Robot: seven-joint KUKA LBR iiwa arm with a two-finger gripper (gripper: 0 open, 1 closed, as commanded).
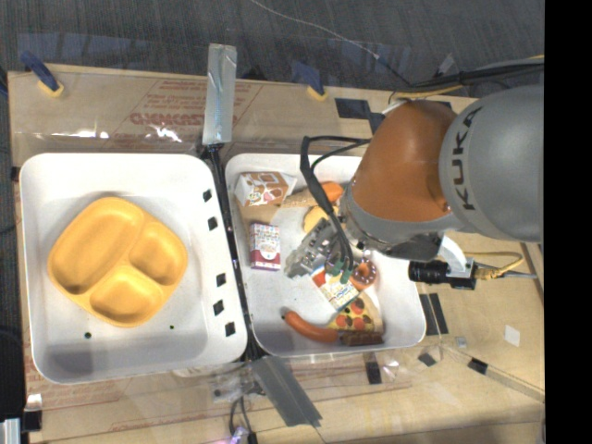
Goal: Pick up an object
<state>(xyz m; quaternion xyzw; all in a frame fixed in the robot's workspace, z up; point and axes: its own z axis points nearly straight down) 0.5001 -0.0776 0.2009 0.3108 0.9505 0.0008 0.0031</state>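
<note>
At the frame's bottom centre-right, a hot dog (pixel 310 327) and pizza slice (pixel 359 318) lie in the right bin (pixel 264 342). Just above, my pincer (pixel 310 252) hangs among the clutter; its opening I cannot tell. Farther up sit small cartons (pixel 264 191).

The yellow tray (pixel 117 259) is showing smooth, glossy plastic, lying in the left bin (pixel 55 359), whose white plastic is looking matt. Right of that tray, the small cartons (pixel 260 190) are looking like printed card. The gripper (pixel 313 251) is showing bare grey metal, and the arm's orange band (pixel 400 169) is gleaming softly.
</note>
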